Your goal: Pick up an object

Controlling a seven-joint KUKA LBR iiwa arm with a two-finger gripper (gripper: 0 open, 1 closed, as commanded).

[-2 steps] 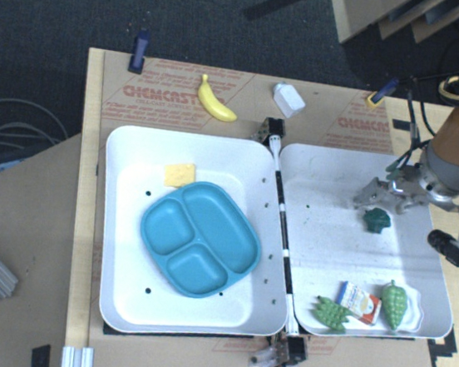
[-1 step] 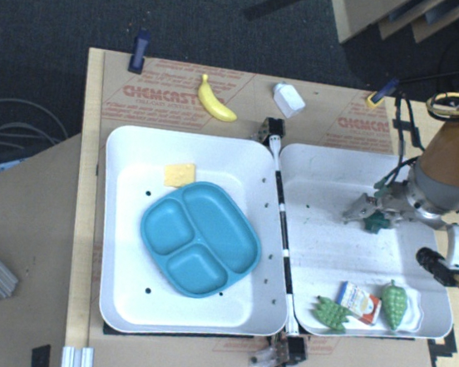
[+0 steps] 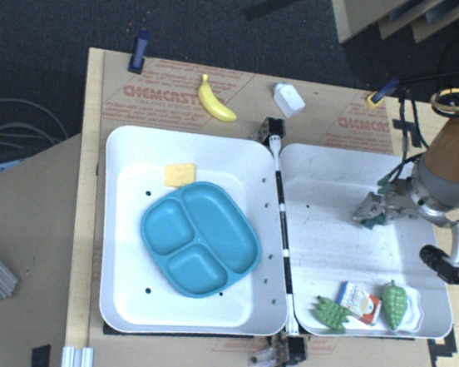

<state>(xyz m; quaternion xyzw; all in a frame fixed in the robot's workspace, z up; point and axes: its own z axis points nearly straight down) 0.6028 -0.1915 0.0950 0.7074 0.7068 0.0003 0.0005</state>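
Note:
My gripper (image 3: 371,214) hangs low over the upper middle of the right bin (image 3: 324,233), at the end of the grey arm (image 3: 453,170) that comes in from the right. Near that bin's front edge lie three things: a green leafy toy (image 3: 330,313), a small white, red and blue carton (image 3: 358,303) and a green bumpy item in a clear wrapper (image 3: 396,304). They lie well below the gripper in the view, apart from it. In the left bin (image 3: 126,207) a blue divided plate (image 3: 198,237) lies with a yellow square piece (image 3: 179,174) just behind it.
A banana (image 3: 216,101) and a small white block (image 3: 288,100) lie on the bench behind the bins, outside them. Black clips (image 3: 272,129) join the bins along their shared wall. Cables hang at the right near the arm.

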